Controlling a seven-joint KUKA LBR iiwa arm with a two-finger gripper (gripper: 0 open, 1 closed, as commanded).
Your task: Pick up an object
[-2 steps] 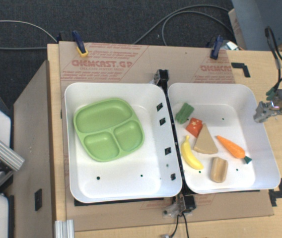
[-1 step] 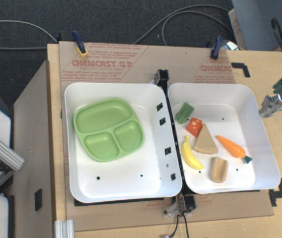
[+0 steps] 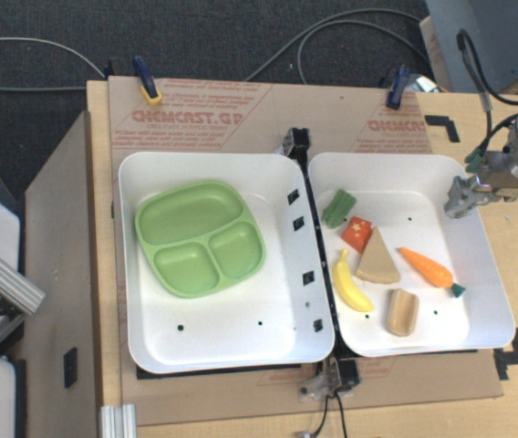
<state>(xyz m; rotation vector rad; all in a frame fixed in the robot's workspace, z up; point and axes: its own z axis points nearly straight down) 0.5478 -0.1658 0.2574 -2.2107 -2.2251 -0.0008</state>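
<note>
The right bin (image 3: pixel 423 176) holds several toy foods: a green piece (image 3: pixel 338 208), a red block (image 3: pixel 357 234), a tan wedge (image 3: pixel 378 260), a yellow banana (image 3: pixel 350 284), an orange carrot (image 3: pixel 428 267) and a tan cylinder (image 3: pixel 402 312). My gripper (image 3: pixel 462 197) hangs over the right bin's far right edge, up and right of the carrot, apart from all the foods. Nothing shows between its fingers.
The left bin (image 3: pixel 140 327) bears a green divided plate (image 3: pixel 200 238). A black divider with clips runs between the bins (image 3: pixel 309 245). Cables and clamps lie at the back of the cardboard-covered bench (image 3: pixel 195 99).
</note>
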